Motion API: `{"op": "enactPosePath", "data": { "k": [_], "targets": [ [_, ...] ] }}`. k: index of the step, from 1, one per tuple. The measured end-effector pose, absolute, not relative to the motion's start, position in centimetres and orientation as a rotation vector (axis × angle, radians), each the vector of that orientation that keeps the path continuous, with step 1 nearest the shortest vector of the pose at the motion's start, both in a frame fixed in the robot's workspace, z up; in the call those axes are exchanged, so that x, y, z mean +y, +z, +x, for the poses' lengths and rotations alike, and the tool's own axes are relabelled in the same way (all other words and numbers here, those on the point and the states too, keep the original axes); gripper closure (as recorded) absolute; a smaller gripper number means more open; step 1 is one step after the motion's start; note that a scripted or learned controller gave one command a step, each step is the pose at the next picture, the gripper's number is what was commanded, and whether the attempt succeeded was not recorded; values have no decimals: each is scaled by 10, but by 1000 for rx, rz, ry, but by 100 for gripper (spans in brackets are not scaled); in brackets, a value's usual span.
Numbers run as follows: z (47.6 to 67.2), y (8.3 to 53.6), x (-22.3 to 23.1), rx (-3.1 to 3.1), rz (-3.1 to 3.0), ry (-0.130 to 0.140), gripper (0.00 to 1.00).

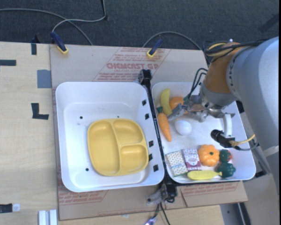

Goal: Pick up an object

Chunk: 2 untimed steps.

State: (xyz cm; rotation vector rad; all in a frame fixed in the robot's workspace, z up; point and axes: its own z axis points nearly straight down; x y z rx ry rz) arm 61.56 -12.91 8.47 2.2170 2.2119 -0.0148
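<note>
- the white egg (182,126) lies in the right bin (246,165), just beside the carrot (165,126), under the gripper (181,109).
- the fingers' spread i cannot tell — nothing is seen lifted, so the pick looks not yet done.
- room is tight: banana (165,101) and the bin divider sit close on the left; the bare floor lies toward the pumpkin (208,154).

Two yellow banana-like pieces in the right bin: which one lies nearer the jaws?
The upper banana, at the bin's top-left beside the carrot, is nearer the gripper. The other yellow piece lies along the bottom edge, below the small pumpkin.
</note>
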Motion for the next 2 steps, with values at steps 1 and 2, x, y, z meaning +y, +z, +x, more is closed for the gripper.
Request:
{"op": "enactPosePath", "data": {
  "k": [1,2],
  "targets": [
    [648,85,-114,2198,2214,-26,0],
    [648,92,-109,2209,2220,-20,100]
  ]
}}
